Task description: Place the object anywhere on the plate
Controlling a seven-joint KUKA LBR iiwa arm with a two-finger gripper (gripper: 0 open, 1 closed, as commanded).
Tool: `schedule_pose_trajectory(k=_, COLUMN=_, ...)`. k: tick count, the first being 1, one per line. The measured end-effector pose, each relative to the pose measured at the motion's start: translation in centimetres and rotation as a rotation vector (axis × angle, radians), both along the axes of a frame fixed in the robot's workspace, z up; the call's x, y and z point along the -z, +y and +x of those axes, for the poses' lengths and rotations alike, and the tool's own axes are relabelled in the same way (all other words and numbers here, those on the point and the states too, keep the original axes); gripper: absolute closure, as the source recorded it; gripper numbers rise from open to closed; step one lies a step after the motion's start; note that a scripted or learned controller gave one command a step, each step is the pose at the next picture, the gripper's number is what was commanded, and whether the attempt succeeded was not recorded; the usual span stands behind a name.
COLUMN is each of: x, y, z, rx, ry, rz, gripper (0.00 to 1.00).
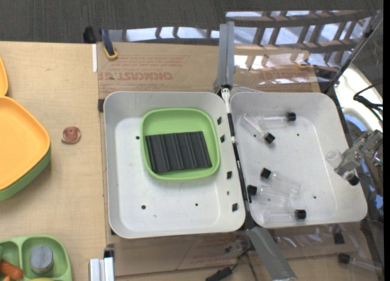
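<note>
The vials [266, 135] are clear tubes with black caps, scattered in the right bin [317, 104], left of the gripper [352, 165]. The gripper sits at the bin's right rim; its opening cannot be determined.

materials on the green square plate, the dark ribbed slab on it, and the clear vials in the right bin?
Green square plate: likely moulded plastic, matte, with soft rounded rims and even colour.
Dark ribbed slab: looks like rubber or foam, dull charcoal with parallel grooves; can't tell which.
Clear vials with black caps: transparent plastic or glass, glossy, the white bin showing through them.
</note>
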State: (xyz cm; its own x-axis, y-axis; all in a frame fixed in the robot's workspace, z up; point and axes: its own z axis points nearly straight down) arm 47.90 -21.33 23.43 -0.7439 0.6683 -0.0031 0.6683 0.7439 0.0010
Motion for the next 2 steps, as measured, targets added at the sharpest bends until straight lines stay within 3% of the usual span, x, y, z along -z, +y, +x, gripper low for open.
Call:
schedule_pose_trajectory(k=1, x=6.5, y=-0.8, z=-0.1, rx=-0.081, ry=0.004, rz=0.002, gripper=1.0)
schedule_pose_trajectory(k=2, x=0.1, y=-0.9, z=0.0, rx=-0.231, ry=0.0, rz=0.0, gripper=1.0)
